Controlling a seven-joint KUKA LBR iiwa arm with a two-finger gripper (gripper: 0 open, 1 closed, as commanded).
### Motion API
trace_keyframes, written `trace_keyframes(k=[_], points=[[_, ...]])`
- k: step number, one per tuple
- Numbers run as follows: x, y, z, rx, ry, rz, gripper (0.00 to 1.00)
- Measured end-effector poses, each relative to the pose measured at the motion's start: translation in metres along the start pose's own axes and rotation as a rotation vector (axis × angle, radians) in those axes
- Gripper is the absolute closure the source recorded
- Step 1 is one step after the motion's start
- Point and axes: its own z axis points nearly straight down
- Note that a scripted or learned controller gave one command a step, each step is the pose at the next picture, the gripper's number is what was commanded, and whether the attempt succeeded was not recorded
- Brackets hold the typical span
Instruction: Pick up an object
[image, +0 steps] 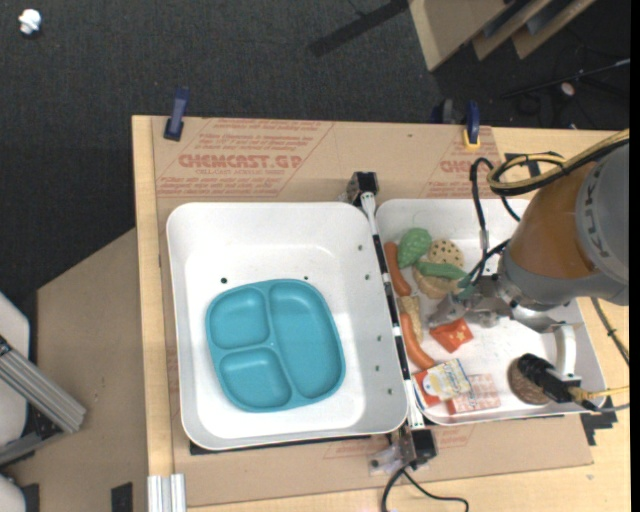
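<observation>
In the left bin (200, 240) sits a teal divided plate (275, 343), three compartments, well apart from the action. Crossing to the right bin (500, 408): an orange carrot-like toy (413, 335) lies along its left wall, a green piece (414, 245) and a tan speckled one (441, 250) above. The gripper (470, 298) hovers at mid-right, and the small red block (451, 334) lies just below and left of it (likeliest target, I judge). Whether the gripper is spread or pressed together, I cannot tell.
</observation>
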Motion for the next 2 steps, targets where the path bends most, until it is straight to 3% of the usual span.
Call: trace_keyframes(k=[1,2], points=[[0.02,-0.028,0.0,0.003,0.002,0.001,0.0],[0.019,-0.026,-0.01,-0.001,-0.001,0.001,1.0]])
